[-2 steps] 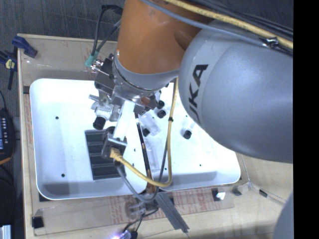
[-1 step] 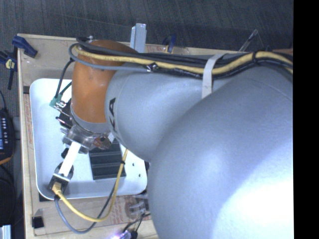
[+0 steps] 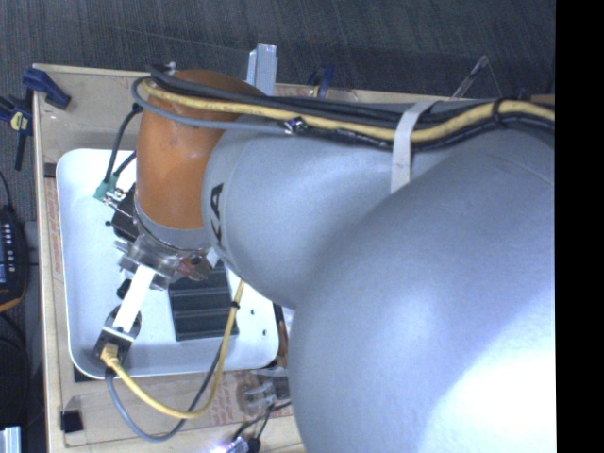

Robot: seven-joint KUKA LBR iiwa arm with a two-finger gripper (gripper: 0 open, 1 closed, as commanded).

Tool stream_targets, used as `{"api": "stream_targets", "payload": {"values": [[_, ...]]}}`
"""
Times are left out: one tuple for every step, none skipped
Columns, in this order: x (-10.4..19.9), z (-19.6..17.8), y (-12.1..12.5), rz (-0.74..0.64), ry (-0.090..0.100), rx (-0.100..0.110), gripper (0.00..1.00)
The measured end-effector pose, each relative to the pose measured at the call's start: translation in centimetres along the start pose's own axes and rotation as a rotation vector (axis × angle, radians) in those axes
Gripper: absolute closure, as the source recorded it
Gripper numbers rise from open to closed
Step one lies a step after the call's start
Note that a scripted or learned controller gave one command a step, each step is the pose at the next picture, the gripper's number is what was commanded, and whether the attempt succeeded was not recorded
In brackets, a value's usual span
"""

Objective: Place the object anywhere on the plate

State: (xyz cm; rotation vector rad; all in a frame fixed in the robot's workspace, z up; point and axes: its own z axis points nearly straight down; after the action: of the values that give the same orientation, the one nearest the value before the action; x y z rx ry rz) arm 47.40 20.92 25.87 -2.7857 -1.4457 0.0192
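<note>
Camera view | arm [image 3: 396,281] is seen over left bin [image 3: 80,253] | gripper [image 3: 160,262] opening cannot be told | object hidden, so handling and grasp point cannot be judged

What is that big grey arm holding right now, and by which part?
Cannot be told: the grey arm with the orange band hangs over the shallow white bin, hiding whatever is beneath its wrist.

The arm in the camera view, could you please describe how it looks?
The arm is bulky, smooth grey, with a rounded orange band above the wrist. Black and yellow cables run along its top, tied by a white strap. A yellow cable loops below the dark, ribbed pincer.
</note>
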Motion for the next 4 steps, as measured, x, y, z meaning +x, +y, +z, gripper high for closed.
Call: {"api": "stream_targets", "payload": {"values": [[0.8,-4.1,-0.4,-0.084,0.007,-0.005,1.00],[-6.8,-18.3,4.8,-0.203,0.011,-0.009,1.00],[0.5,1.4,-0.2,-0.535,0.002,-0.006,1.00],[0.8,-6.7,-0.4,-0.591,0.006,-0.009,1.00]]}}
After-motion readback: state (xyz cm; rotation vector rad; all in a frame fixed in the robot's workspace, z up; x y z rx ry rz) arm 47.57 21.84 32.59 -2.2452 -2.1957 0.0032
